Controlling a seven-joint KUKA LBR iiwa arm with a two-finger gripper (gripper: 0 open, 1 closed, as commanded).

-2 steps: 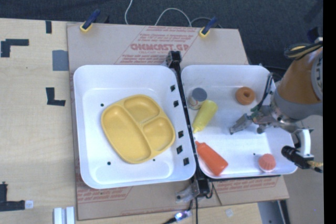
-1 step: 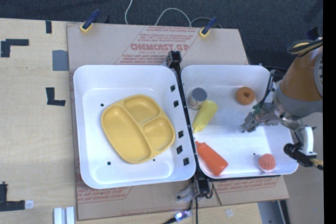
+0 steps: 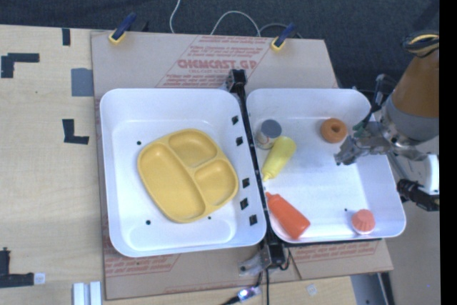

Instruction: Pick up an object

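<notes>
Leftmost, on the cardboard sheet under both bins, red print reads "CHEMCAST GP", the only lettering legible; smaller red lines beside it are too fine to make out. Left bin: one yellow divided plate, three compartments, lying flat; judged stiff plastic, light, broad and shallow, so hard to take except by its rim. Right bin, items in order: a small grey round can near the dividing wall, probably rigid and smooth, best pinched across its sides; a yellow bottle lying on its side just beside the can, likely light and somewhat slippery, to be taken across its narrow body; an orange bottle lying against the lower left corner, similar in handling, though the wall crowds one side; an orange ring-shaped piece, like a doughnut, near the upper right, small and probably light, grippable across its rim; a small pink-red round piece in the lower right corner, close to the wall. No labels readable on any item. Gripper: poised over the right part of the right bin, near the ring; whether its jaws are spread or pressed together I cannot tell, and nothing is seen between them.
</notes>
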